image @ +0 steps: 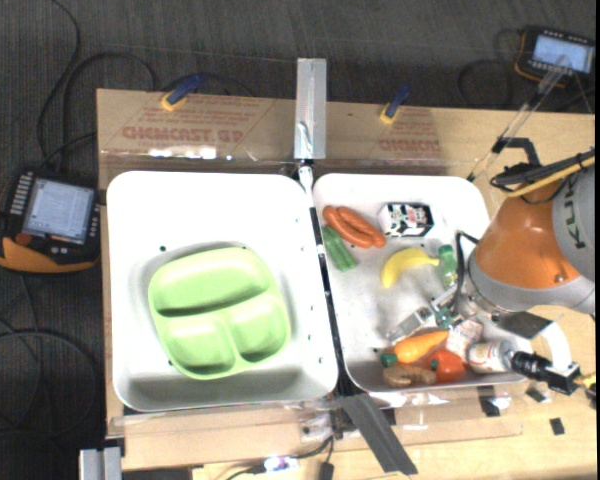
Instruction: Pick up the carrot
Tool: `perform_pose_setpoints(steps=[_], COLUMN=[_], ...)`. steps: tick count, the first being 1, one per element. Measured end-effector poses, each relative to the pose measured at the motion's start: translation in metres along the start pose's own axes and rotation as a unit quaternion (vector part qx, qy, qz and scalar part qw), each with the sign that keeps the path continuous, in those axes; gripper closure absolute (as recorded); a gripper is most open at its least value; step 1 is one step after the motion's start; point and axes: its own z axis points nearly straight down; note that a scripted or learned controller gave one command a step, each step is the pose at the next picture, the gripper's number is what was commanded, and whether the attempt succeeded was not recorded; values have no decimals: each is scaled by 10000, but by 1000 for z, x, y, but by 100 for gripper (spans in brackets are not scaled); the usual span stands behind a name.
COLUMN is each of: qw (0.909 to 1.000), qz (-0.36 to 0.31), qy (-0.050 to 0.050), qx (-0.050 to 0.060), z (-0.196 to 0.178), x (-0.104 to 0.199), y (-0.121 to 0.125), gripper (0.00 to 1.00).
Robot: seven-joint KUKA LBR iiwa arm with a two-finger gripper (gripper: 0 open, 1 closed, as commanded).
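Note:
The carrot (421, 346) is orange with a green tip at its left end. It lies near the front edge of the right bin (370, 268), pointing left and slightly down. My gripper (435, 315) hangs low just above and behind the carrot, at its right half. The grey arm with its orange band (520, 253) reaches in from the right and covers the bin's right side. I see nothing lifted off the bin floor.
Crowding the carrot are a red tomato (448, 366), a brown piece (400, 376) and a small bottle (485, 354). Further back lie a banana (408, 264), a sausage (353, 225), a green vegetable (338, 247) and a black-and-white carton (407, 218). The left bin holds a green divided tray (220, 310).

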Motion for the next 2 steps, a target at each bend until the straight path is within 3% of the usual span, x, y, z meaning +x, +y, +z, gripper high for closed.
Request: perform_pose_setpoints(steps=[1, 2], qw=[9998, 9995], qz=[-181, -299], qy=[62, 74], qx=[63, 71], z=[-129, -61], x=[31, 34], y=[28, 11], gripper=[0, 0])
